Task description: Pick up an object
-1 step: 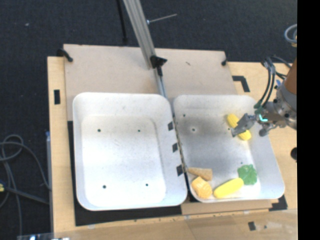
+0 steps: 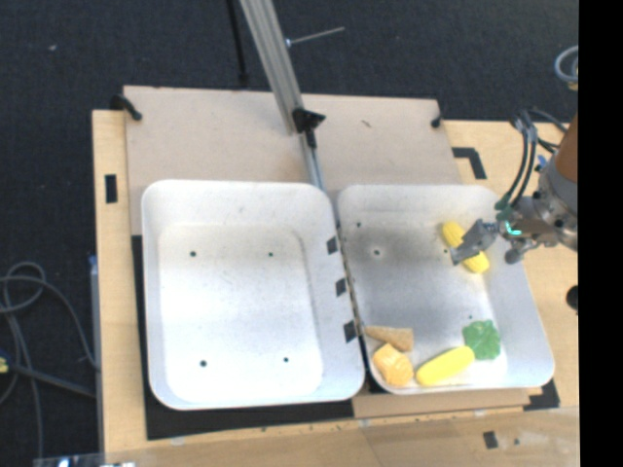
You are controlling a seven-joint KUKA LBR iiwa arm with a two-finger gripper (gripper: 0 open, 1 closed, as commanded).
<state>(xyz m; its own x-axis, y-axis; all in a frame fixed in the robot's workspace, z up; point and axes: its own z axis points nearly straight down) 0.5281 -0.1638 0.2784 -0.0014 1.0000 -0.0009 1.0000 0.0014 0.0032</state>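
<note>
Since the task only asks for some object to be lifted, the likeliest target is the small yellow piece (image 2: 461, 245) in the upper right part of the right bin (image 2: 419, 290), because the gripper (image 2: 492, 243) sits right at it. One dark finger reaches to the yellow piece from its right and seems to touch it, while the other finger stands well apart to the right, so the fingers look spread and nothing is pinched between them. I judge the grasp as not yet made; the piece seems to lie on the bin floor, close to the right wall, which leaves little room for the outer finger.

Along the near edge of the same bin lie a yellow banana-like piece (image 2: 445, 366), an orange chunk (image 2: 392, 365), a tan wedge (image 2: 390, 337) and a green lump (image 2: 482, 340), all well apart from the gripper and not in its way. The left bin (image 2: 243, 295) lies beside it on the counter (image 2: 409, 125). A slanted metal rail (image 2: 275, 52) rises behind the bins, clear of the arm's reach from the right
</note>
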